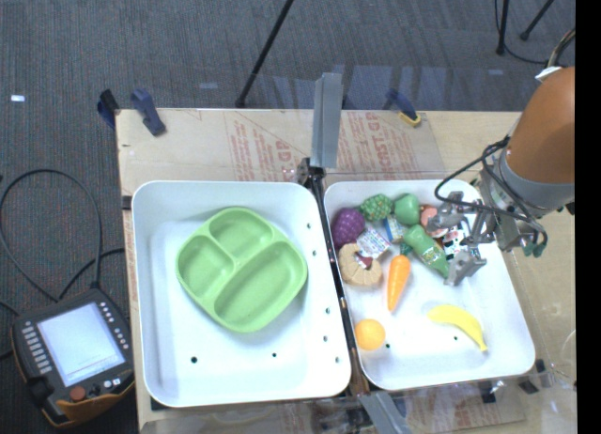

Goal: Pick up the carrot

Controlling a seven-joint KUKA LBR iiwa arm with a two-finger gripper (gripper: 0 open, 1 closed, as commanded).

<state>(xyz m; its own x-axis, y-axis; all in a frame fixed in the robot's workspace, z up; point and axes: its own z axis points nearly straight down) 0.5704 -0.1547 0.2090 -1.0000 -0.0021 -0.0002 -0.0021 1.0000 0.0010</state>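
The carrot point(398, 281) is orange and lies in the right bin point(502, 343), near its middle, pointing down toward the front. My gripper point(462, 252) hangs over the right bin to the right of the carrot, above a green bottle point(427, 246). Its fingers point(467, 266) look spread apart and nothing shows between them. The carrot lies free, about a hand's width left of the fingertips.
Around the carrot lie a doughnut point(361, 265), purple grapes point(347, 226), a green pepper point(407, 208), a bumpy green fruit point(376, 207), an orange point(369, 333) and a banana point(459, 323). The left bin point(155, 329) holds a green divided plate point(242, 268).
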